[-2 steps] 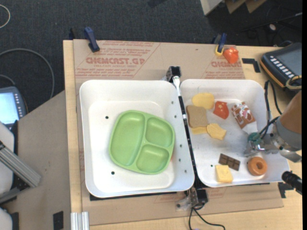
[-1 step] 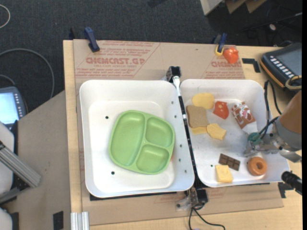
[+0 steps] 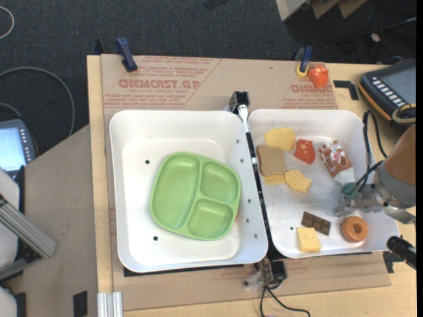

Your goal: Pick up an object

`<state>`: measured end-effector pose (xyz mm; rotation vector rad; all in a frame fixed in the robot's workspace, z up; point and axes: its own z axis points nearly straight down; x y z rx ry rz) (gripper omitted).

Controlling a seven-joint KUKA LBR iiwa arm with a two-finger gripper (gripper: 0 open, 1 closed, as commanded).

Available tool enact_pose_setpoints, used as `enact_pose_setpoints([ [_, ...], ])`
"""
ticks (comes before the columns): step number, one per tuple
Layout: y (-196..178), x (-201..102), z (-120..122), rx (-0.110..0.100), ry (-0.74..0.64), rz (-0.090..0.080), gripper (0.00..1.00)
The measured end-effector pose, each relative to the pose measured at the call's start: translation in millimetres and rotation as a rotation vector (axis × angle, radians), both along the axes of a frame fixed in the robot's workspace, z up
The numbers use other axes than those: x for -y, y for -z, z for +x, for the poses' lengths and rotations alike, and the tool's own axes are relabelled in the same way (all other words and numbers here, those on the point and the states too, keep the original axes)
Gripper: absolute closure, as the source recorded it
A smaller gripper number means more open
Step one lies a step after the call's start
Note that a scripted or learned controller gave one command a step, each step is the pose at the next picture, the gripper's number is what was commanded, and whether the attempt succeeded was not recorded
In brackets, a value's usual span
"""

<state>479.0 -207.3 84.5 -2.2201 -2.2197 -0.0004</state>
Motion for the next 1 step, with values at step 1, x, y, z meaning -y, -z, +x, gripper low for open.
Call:
enact_pose_setpoints([
  [1, 0.1, -9.7, -0.1, -0.001, -0.001, 0.000, 1.00],
])
